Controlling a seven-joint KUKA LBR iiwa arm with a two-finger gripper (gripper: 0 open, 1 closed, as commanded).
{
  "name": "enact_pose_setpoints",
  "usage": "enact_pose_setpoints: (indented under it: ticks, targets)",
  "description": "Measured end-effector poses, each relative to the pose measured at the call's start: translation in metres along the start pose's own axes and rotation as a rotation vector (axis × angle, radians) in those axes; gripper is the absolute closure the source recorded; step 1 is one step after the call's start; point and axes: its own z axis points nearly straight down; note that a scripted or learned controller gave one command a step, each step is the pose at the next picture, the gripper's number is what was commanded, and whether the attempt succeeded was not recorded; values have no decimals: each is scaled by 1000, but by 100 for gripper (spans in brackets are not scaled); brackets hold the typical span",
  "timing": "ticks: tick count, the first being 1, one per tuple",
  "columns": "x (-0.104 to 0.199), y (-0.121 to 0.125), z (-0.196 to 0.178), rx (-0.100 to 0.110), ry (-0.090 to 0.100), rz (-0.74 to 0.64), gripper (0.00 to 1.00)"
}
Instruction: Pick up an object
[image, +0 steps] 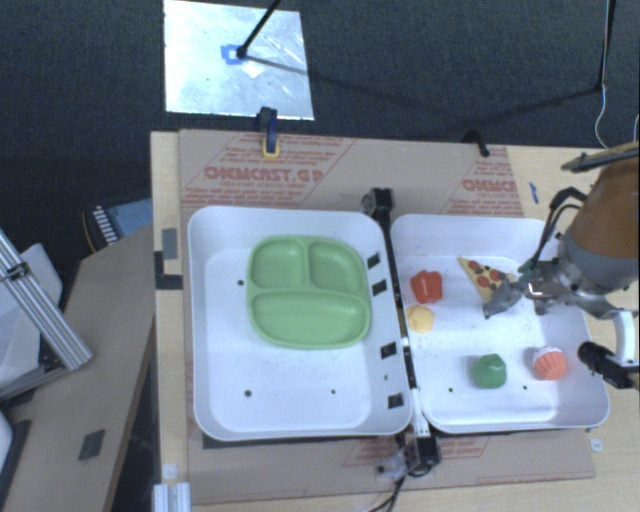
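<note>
1. Reaching in from the right over the right-hand bin (575, 405), with the gripper (503, 299) low beside the pizza slice (483, 275).
2. Cannot tell whether that hand is open, closed or gripping anything: seen as one dark grey wedge, too blurred to separate. No claim of a hold on any toy.
3. Lying flat near the far side of the same bin, the pizza slice, yellow with red spots, point toward the bin's far left; likely the chosen object, judged from how close the tool sits, though touching or just apart is unclear.
4. Scattered well apart from each other, probably so each can be taken without nudging a neighbour: a red pepper-like toy (427, 287) and a small yellow piece (421, 319) near the divider, a green round toy (488, 371) toward the near side, an orange-and-white cupcake-like toy (549, 363) near the right wall.
5. Resting in the left-hand bin (215, 400), a green compartment plate (307, 292), untouched and far from the arm.
6. Judged as an approach or grasp attempt, lift not yet made.
</note>
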Motion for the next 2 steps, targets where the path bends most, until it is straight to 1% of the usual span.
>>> enact_pose_setpoints:
  ticks: [1,2]
  targets:
    - [1,0,52,0,0,0,0]
    - [0,2,38,-7,-3,0,100]
